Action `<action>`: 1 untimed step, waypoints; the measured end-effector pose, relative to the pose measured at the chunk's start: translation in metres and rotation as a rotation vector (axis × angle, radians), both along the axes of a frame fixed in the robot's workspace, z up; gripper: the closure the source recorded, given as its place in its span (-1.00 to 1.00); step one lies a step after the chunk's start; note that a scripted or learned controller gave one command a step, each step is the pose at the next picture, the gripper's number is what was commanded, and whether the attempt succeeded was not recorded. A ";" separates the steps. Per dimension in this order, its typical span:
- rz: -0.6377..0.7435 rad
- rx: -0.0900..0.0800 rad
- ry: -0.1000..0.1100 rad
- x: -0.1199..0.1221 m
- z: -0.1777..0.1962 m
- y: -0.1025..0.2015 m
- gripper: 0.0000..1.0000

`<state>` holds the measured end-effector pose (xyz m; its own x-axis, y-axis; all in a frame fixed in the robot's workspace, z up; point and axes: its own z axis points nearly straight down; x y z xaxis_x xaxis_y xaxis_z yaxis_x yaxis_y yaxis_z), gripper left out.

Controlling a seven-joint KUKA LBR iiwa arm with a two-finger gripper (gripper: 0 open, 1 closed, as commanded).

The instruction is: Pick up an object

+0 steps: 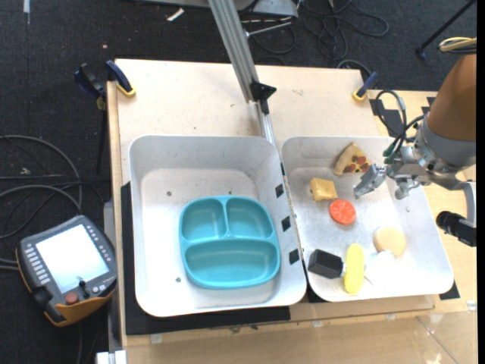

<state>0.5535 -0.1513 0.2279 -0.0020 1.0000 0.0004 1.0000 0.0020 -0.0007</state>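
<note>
dark carpet [53,135], black cables [341,21], wooden bench [189,97]

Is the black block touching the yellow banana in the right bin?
Apart. The camera view shows a thin strip of white bin floor between the black block and the yellow banana, near the right bin's front edge.

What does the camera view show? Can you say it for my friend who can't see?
A grey robot arm reaches in from the right, its hand open over the right white bin, holding nothing. Toy food lies there: a pizza slice, cheese, a tomato, a banana and a black block. The left bin holds a blue divided plate.
</note>
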 end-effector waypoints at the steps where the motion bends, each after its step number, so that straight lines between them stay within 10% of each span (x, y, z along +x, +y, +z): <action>1: -0.001 0.000 0.000 0.000 0.000 0.000 -1.00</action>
<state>0.5535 -0.1513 0.2279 -0.0015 1.0000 0.0003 1.0000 0.0015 -0.0003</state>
